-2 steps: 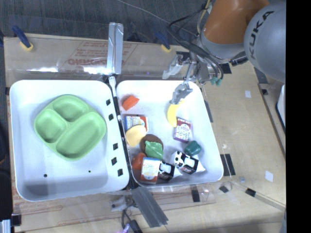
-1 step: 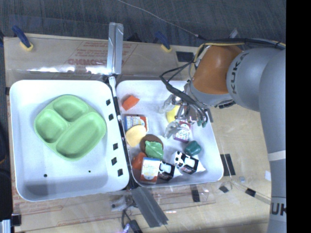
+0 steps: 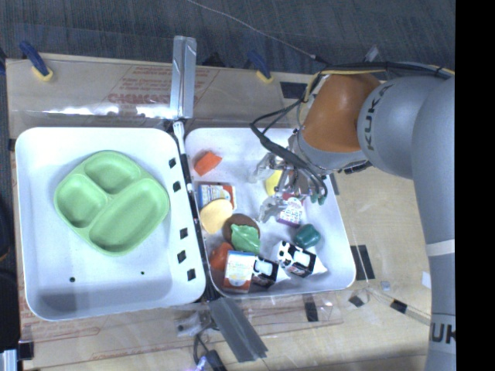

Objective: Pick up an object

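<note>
— Where do you see the pincer (image 3: 285,194)?
— Low in the right white bin (image 3: 334,230), over a small white-and-pink packet (image 3: 291,212) beside a yellow round piece (image 3: 273,181).
— Is it gripping anything?
— You cannot tell; how wide it stands is unclear. The green divided plate (image 3: 113,199) lies in the left bin (image 3: 39,230).

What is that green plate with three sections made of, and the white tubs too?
The green three-section plate looks like moulded plastic: one even pale-green colour, rounded dividers, and a soft matte surface with little shine. The two shallow white bins, left and right, also look like plastic, with smooth rounded corners and a slight gloss along the rims. Pictures alone cannot prove it.
</note>
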Controlling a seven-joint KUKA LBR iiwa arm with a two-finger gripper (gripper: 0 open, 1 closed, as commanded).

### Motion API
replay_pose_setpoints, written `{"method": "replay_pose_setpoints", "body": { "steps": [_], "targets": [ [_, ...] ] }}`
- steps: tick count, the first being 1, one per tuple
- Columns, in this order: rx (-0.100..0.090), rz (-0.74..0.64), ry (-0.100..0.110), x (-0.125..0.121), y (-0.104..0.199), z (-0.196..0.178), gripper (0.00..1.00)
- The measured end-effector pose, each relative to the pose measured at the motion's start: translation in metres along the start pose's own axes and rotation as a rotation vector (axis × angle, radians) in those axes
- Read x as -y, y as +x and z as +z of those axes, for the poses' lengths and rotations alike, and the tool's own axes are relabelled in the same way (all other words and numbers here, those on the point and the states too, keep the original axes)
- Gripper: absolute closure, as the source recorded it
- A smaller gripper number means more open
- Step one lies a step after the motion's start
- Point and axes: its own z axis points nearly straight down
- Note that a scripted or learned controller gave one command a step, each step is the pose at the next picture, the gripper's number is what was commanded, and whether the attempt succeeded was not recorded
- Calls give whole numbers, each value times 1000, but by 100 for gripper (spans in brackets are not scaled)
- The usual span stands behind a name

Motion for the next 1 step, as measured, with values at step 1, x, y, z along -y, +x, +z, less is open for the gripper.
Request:
{"method": "replay_pose_setpoints", "body": {
  "steps": [1],
  "targets": [
    [4,-7,1,-2,-2,-12,100]
  ]
}}
